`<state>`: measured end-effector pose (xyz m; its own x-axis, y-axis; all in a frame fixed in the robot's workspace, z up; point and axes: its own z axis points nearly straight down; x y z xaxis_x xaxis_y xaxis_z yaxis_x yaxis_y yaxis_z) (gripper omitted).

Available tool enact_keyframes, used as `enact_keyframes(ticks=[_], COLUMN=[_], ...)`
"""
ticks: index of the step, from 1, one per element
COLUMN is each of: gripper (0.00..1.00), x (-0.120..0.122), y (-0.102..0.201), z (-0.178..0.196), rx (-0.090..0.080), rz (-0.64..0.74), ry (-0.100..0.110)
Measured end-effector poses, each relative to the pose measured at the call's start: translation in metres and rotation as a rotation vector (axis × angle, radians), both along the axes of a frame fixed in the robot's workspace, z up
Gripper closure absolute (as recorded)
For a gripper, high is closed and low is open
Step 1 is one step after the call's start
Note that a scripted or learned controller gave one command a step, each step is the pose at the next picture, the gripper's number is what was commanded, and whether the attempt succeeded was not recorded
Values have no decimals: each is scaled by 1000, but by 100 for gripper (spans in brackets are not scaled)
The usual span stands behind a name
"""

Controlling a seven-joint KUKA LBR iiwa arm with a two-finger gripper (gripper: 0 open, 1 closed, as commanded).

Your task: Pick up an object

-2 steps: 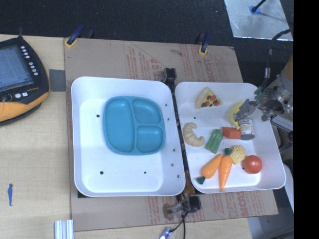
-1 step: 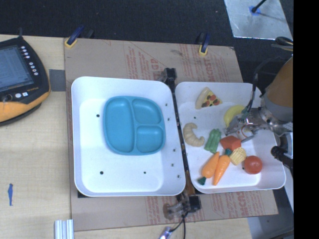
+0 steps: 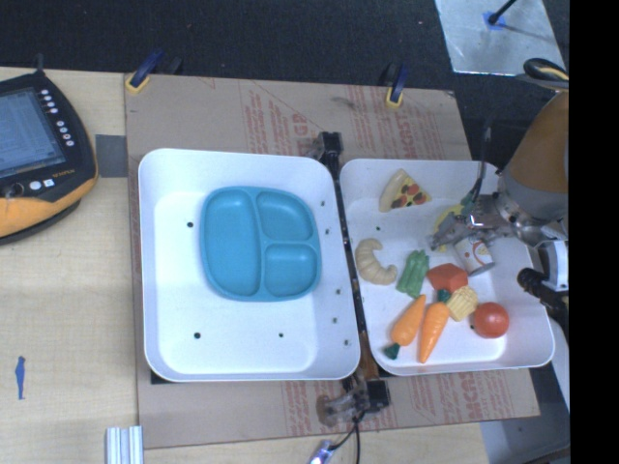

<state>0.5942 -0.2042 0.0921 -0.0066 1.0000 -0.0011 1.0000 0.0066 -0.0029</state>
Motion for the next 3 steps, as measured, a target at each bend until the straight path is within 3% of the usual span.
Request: enact_keyframes(ticks=[1, 3], gripper=[0, 0], x=[-23, 2], y=[-4, 3], z=[-1, 0], rx=[0, 0], rz=[-1, 0], ry=[3, 0])
